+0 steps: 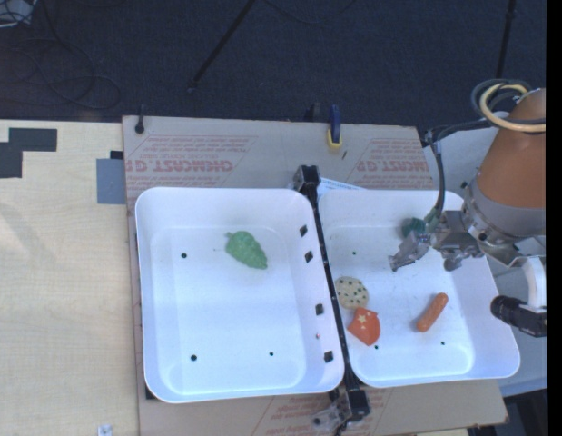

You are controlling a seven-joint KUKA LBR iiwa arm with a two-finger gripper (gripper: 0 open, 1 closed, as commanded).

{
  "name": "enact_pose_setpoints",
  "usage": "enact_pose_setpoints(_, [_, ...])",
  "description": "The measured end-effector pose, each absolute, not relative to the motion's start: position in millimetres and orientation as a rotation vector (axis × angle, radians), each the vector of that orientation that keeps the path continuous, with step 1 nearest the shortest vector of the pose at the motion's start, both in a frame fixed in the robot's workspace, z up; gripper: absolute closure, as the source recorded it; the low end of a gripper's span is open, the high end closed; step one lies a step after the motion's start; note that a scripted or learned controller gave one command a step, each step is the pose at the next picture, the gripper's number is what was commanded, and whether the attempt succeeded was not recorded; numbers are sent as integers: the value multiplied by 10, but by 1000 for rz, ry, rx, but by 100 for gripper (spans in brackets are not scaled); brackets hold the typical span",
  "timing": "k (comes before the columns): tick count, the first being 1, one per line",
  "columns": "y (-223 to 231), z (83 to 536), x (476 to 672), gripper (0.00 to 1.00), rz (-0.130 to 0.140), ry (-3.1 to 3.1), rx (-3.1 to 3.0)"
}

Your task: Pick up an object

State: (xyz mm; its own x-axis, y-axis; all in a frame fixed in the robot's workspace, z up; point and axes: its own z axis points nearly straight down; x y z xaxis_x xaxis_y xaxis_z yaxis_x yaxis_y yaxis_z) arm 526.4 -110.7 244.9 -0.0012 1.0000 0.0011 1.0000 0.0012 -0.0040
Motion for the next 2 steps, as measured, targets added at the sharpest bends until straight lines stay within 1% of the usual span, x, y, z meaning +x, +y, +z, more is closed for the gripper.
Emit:
enact_pose_setpoints(1, [-1116, 2546, 5263, 100, 5, -2218, -2217])
enact_pose_setpoints(2, [-1236, 2603, 4732, 100, 5, -2216, -2218])
